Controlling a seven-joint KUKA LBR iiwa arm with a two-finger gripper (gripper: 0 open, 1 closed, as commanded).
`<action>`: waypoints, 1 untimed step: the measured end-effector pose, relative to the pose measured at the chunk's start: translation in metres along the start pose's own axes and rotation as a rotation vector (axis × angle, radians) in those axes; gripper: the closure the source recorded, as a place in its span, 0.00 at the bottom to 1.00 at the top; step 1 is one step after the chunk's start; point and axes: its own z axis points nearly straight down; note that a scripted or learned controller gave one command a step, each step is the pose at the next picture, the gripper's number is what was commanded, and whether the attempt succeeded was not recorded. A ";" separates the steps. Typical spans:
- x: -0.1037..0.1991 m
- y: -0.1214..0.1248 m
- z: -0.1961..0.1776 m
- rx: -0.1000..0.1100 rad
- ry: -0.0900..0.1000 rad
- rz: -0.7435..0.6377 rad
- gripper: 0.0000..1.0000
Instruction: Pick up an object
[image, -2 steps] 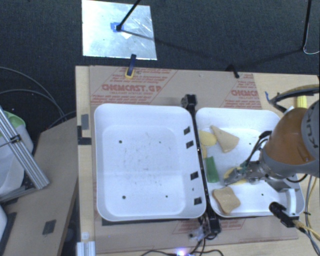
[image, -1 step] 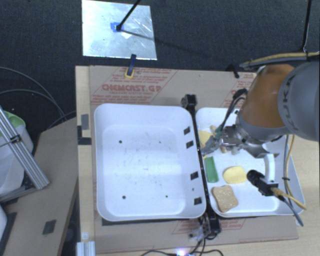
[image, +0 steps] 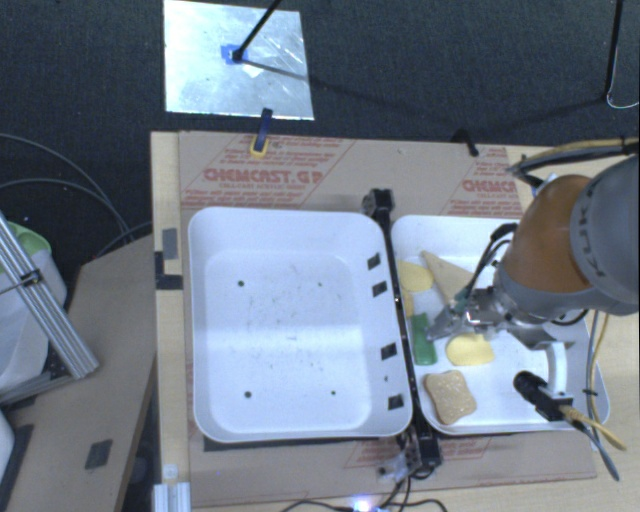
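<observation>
Hovering low in the right bin (image: 500, 232), the fingers (image: 447, 322), whose state I cannot tell, sit just above the yellow piece (image: 469, 351).

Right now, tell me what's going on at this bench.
A grey KUKA arm reaches in from the right over the right bin, its gripper low among the food-like pieces there. Next to it lie a green piece, a pale yellow lump, a yellow round piece, a tan wedge and a toast-like slice. Nothing is visibly held. The left bin sits alongside.
</observation>
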 end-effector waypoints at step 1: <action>-0.114 -0.004 -0.004 -0.007 -0.005 0.005 0.00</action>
